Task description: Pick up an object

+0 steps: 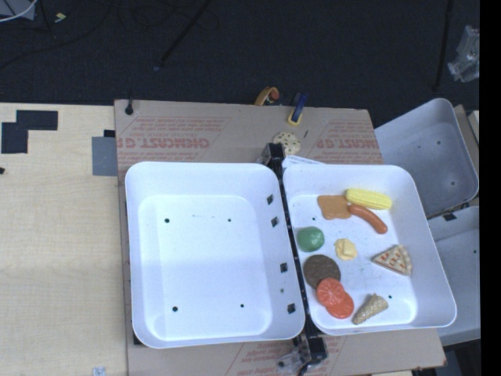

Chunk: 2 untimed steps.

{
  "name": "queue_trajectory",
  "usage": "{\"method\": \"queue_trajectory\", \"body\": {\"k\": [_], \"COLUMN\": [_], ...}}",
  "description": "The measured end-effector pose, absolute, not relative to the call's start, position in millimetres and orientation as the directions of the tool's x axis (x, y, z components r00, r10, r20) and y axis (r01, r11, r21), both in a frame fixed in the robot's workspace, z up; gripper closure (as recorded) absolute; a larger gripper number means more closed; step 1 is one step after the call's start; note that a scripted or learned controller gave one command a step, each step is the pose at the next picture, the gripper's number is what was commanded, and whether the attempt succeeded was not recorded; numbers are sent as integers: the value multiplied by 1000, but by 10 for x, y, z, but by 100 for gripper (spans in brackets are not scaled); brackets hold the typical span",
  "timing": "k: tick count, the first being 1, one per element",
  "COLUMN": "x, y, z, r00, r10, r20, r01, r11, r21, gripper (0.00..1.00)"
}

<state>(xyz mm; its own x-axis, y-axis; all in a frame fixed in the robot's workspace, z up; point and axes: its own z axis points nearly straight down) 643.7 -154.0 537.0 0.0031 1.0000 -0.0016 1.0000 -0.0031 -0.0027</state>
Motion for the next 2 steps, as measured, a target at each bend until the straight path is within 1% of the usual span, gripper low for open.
{"method": "queue_trajectory", "body": {"k": [1,2], "x": [6287,6449], "y": [-1985,-2128], "z": [5372,5368], "r00": [3,0], "r10": [1000,1000], "r20": [-1,-1], "r01": [1000,1000], "r11": [-3,0], "r21": [-4,-2], "gripper": [100,100]}}
